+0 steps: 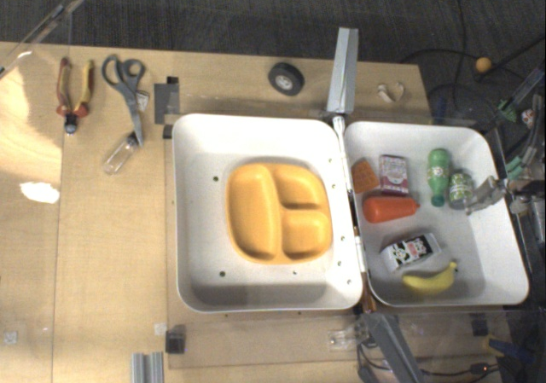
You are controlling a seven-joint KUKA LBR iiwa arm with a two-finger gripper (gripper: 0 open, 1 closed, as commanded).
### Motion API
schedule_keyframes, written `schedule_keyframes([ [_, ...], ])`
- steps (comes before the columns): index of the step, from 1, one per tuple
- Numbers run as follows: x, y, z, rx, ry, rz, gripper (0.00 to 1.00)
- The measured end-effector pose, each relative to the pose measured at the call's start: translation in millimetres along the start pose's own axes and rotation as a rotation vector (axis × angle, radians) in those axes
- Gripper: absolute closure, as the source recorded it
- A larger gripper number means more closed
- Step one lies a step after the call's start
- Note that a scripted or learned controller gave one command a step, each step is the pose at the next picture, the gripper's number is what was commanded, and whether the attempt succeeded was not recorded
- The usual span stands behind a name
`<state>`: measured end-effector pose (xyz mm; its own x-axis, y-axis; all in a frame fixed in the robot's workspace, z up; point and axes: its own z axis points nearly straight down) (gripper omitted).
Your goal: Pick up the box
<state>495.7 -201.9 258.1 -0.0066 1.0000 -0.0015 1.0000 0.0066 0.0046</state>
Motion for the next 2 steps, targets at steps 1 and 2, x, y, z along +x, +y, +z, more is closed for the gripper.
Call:
schedule_keyframes([
  [1, 81.2, 28.6, 68.1, 0.002, 0.001, -0.002, 0.0],
  [2, 88.1, 96.8, 123.4, 0.002, 0.001, 0.059, 0.0],
])
